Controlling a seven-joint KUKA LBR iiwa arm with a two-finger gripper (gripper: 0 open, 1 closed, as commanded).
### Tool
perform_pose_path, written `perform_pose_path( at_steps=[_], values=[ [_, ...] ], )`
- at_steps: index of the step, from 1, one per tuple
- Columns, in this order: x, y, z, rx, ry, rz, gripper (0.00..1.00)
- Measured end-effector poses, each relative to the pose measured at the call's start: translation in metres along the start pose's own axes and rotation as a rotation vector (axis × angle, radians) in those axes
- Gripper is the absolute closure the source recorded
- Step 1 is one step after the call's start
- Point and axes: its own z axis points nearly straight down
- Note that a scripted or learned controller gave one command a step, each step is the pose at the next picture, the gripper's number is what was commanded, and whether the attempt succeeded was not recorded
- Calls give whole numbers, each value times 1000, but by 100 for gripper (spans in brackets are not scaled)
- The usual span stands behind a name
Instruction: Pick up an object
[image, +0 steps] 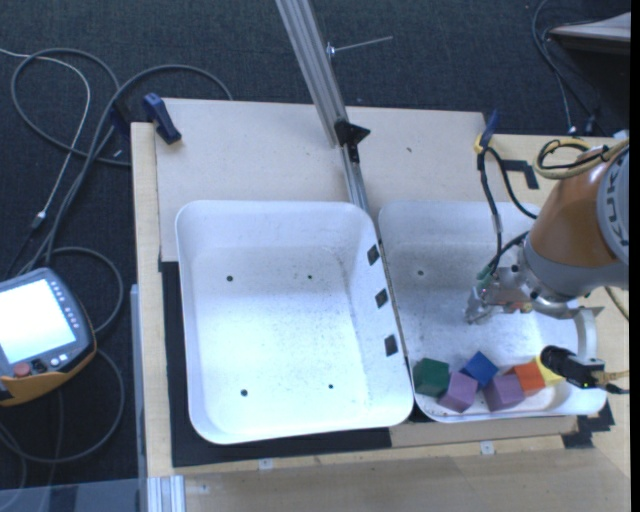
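Several small blocks lie along the near edge of the right bin (430, 235): a green block (432, 376), a purple block (461, 390), a blue block (481, 367), another purple block (505, 390), an orange block (530, 378) and a yellow one (547, 368) behind it. My gripper (484, 303) hangs over the bin's middle, above and behind the blocks. It is small and partly hidden under the wrist, and nothing shows between its fingers.
The left bin (200, 240) stands beside the right one. A slanted metal pole (318, 75) crosses the back of the bench. Cables (488, 195) trail near the arm's orange band (577, 215). A handheld pendant (38, 330) lies off the bench at left.
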Motion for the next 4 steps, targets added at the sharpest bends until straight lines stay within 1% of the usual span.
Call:
perform_pose_path(
  at_steps=[1,2,3,4],
  values=[
    [0,0,1,1,0,1,0],
    [0,1,-10,-2,-1,0,100],
    [80,6,-94,-8,1,-9,100],
    [130,10,-213,-9,0,-5,100]
  ],
)
